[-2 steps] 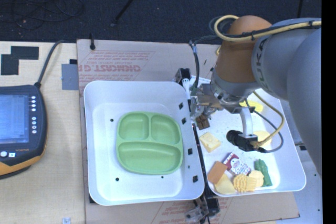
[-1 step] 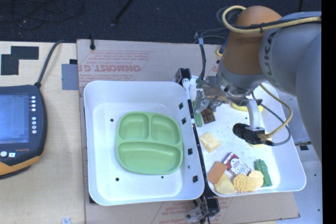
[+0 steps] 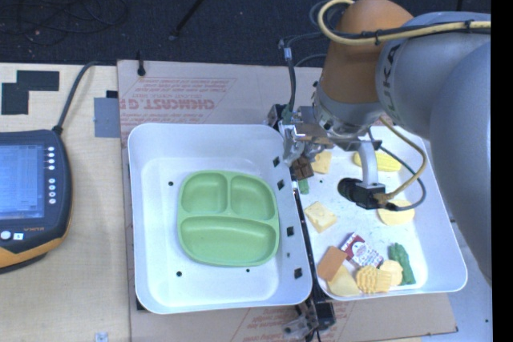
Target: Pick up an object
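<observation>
1. You see the gripper low at the right bin's left wall; its finger state can't be told.
2. Nothing looks lifted yet: the cheese wedge lies just below it, awaiting a grasp.

cardboard sheet under bins: red print, upside down, not clearly readable.

You see the arm reaching in over the right bin, its gripper low at that bin's upper left corner, just beside a small brown object. A green divided tray lies in the left bin. In the right bin lie a cheese wedge, corn and a red-and-white packet. A teach pendant rests on the bench's left.
</observation>
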Controlling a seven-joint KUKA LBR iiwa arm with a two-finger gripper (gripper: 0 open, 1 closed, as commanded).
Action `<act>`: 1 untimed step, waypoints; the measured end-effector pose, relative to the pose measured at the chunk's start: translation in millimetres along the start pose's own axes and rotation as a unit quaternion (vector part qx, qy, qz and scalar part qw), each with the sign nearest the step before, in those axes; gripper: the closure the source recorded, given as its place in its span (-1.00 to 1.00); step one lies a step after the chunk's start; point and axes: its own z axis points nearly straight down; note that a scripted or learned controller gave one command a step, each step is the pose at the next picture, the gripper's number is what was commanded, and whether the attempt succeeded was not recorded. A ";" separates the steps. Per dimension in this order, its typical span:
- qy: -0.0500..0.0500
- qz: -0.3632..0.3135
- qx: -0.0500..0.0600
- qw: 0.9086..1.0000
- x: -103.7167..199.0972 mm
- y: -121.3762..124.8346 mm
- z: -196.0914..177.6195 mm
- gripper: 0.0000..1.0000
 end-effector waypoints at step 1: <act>-0.002 0.002 0.001 1.000 -42.2 18.1 13.6 1.00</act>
